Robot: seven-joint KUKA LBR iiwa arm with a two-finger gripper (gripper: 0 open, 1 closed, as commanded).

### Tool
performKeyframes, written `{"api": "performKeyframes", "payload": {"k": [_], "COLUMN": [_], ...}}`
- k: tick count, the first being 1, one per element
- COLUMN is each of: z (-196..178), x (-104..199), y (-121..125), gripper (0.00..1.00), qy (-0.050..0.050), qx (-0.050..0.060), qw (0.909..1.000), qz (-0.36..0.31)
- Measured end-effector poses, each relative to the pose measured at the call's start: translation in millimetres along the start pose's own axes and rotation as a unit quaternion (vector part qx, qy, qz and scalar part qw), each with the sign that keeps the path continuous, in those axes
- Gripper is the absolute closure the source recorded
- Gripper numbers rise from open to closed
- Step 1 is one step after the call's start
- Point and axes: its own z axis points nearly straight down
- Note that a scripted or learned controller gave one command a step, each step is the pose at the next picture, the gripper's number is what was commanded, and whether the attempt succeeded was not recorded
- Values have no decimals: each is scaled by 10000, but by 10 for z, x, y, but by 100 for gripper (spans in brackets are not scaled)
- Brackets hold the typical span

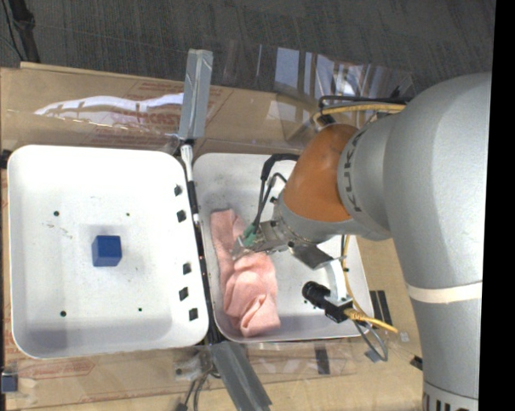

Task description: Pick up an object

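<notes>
Bench: cardboard-covered bench [100,108] seen from above at a slant, bearing two shallow white bins side by side.
Left bin: white bin [31,318] with rounded corners, taking up the nine o'clock half of the view.
Blue cube: small blue cube [107,250] resting alone on the left bin's floor, a little toward seven o'clock of that bin's middle, well apart from every wall.
Right bin: white bin [220,182] at the centre of the view, its three o'clock side covered by the arm.
Pink cloth: crumpled pink cloth [252,290] lying along the right bin's nine o'clock side, running from about the bin's middle down toward its six o'clock wall, where it bunches into thicker folds.
Arm: large grey arm [437,200] reaching in from three o'clock, with an orange band [318,182] just above the wrist.
Gripper: gripper [258,240] pointing down at the upper part of the pink cloth, its tip touching or just over the fabric.
Claw state: cannot tell whether it is wide, narrow or holding anything, since the wrist hides it.
Cables: black and yellow cables [342,311] at five o'clock of the gripper, over the right bin's lower corner.
</notes>
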Motion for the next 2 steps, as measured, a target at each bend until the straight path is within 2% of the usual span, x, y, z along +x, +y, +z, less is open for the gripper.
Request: {"api": "performKeyframes", "payload": {"k": [1, 2], "z": [0, 85], "x": [-1, -159], "y": [0, 481], "gripper": [0, 0], "qy": [-2, -8], "qx": [0, -15], "qw": [10000, 9997], "qz": [-2, 255]}}
